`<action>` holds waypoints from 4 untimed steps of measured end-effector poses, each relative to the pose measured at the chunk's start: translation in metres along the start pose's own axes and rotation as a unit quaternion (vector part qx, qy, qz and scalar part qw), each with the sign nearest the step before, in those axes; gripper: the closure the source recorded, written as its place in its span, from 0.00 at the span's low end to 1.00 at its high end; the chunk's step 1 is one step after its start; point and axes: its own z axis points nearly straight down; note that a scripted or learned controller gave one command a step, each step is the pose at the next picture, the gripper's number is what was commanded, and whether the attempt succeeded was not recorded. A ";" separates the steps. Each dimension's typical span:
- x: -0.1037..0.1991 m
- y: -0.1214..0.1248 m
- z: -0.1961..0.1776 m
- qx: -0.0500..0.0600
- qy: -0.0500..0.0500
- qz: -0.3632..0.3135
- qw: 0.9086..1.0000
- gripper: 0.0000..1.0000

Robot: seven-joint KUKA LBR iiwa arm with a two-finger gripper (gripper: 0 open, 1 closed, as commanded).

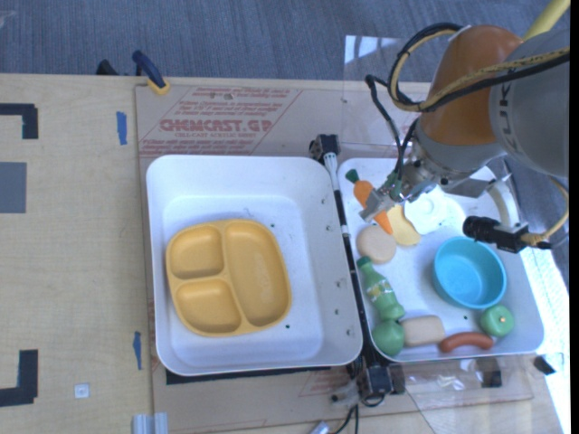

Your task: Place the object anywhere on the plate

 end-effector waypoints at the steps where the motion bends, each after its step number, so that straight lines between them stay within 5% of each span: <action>1: 0.062 -0.051 -0.009 0.000 0.001 -0.073 0.997 1.00; 2: 0.062 -0.052 -0.009 0.000 0.001 -0.073 0.997 0.00; 3: 0.081 -0.096 0.004 0.001 0.002 -0.170 0.985 0.00; 4: 0.081 -0.094 -0.007 -0.002 0.000 -0.169 0.986 1.00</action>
